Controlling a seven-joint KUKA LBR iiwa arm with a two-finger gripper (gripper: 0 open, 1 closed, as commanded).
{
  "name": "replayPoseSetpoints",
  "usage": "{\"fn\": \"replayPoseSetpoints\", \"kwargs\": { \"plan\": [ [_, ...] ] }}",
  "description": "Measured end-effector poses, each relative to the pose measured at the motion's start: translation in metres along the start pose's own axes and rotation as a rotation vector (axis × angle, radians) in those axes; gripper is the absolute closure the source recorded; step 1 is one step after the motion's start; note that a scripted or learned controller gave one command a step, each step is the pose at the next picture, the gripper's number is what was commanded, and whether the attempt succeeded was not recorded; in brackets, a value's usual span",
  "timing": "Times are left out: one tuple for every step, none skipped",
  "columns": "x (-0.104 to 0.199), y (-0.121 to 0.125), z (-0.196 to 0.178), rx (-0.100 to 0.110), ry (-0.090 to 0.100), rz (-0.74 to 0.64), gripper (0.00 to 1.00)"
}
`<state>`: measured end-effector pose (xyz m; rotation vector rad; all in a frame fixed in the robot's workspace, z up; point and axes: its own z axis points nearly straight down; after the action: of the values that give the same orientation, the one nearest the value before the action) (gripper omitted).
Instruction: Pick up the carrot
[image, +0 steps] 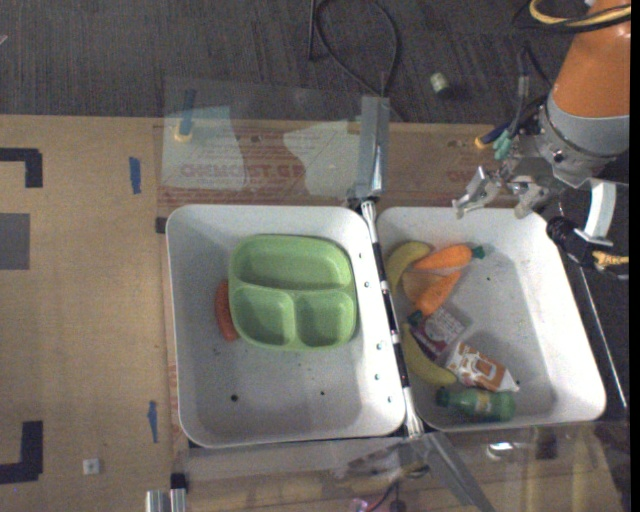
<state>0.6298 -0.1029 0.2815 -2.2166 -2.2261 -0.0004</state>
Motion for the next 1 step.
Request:
{"fn": "replayPoseSetpoints", "kwargs": {
  "plan": [
    [-0.0089,0.0158,0.1763,0.000,0.000,-0.022,0.00]
  ]
}}
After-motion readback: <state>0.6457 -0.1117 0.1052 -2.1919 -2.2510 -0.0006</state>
